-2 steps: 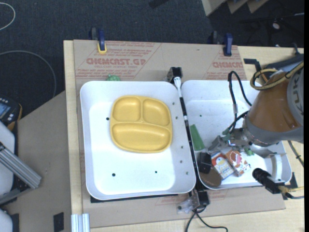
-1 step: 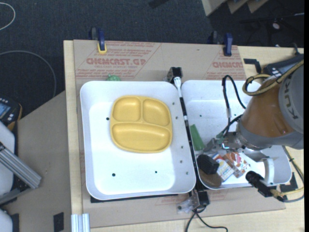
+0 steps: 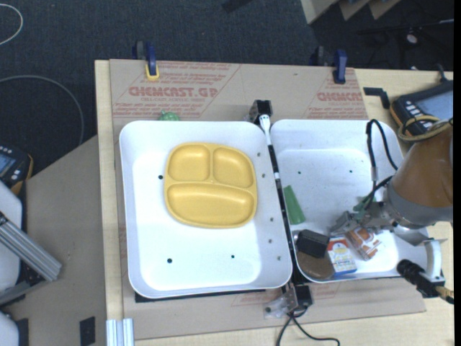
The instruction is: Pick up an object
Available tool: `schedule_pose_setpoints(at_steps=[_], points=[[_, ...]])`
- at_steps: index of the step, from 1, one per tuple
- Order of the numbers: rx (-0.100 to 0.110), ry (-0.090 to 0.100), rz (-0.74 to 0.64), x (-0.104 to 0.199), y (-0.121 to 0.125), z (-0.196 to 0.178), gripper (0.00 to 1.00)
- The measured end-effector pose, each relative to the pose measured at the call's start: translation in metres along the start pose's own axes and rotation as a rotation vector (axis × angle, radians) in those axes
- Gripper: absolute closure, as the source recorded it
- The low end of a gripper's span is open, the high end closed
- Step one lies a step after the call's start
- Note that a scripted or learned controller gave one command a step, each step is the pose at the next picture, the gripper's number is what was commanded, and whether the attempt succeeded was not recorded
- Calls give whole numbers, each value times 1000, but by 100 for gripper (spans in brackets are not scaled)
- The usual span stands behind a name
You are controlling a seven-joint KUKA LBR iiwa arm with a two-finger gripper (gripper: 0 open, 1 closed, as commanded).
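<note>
Arm: We see the grey arm (image 3: 426,186) with its orange band come in from the right side. It reaches down into the right bin.

Jaws: We call the gripper (image 3: 362,220) the jaws. They are low over the small things in the right bin. We cannot tell if the jaws are grasping something or not, because the arm and the little things are all mixed up there.

Right bin: We see the right bin (image 3: 324,150) is white and shallow. Its things lie near the front edge.

Green piece: We see a small green piece (image 3: 293,204) lying flat near the left wall of the right bin.

Black block: We see a small black block (image 3: 312,244) near the front left corner of the right bin. It sits on a brown round thing (image 3: 315,267).

Packet: We see a little packet (image 3: 341,256) with white, red and blue on it, just beside the black block.

Small pile: We see a red and white thing (image 3: 364,241) right under the jaws, next to the packet.

Left bin: We see the left bin (image 3: 144,215) is white too. It sits right beside the right bin.

Yellow plate: We see a yellow plate (image 3: 211,184) with three parts lying flat in the left bin.

Surface: We see both bins rest on a tan board (image 3: 216,85) with red letters on it.
</note>
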State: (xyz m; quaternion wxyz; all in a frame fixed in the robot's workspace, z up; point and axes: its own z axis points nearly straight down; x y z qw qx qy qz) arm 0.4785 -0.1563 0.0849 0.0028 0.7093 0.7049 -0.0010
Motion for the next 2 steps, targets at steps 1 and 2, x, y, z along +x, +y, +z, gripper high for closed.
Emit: schedule_pose_setpoints(at_steps=[1,2], points=[[-5,2,-6,4,2,-11,100],[-7,10,-20,115,3,-105,100]])
